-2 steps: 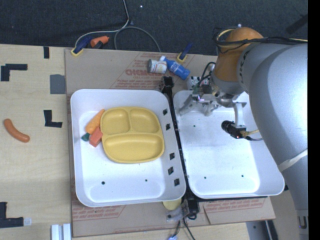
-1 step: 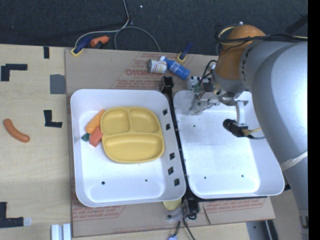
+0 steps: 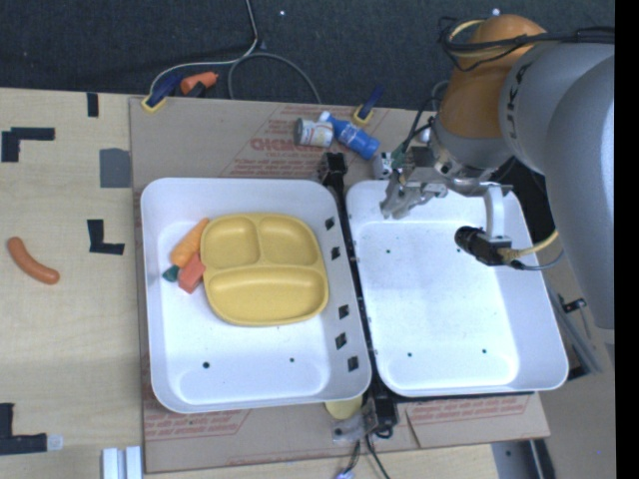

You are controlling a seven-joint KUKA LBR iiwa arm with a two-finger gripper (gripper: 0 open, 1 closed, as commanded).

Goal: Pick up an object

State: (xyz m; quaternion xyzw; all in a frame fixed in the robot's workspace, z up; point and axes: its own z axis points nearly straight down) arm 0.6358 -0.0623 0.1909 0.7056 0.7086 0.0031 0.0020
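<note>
- The pincer (image 3: 404, 196) is seen lowered over the far-left corner of the right bin (image 3: 454, 367); whether it is released or clenched cannot be told.
- A yellow divided plate (image 3: 265, 268) is shown lying in the left bin (image 3: 240, 382), well to the pincer's left.
- A toy carrot (image 3: 187, 242) and a red piece (image 3: 191, 273) are seen touching the plate's far side from the pincer.

The divided plate (image 3: 266, 268) lies in the left bin (image 3: 170, 367), with a toy carrot (image 3: 188, 243) touching its left edge, the right bin (image 3: 449, 367) just beside to its right, a bottle (image 3: 339, 133) behind it on the bench, and a sausage (image 3: 32, 260) well apart to its left.
</note>
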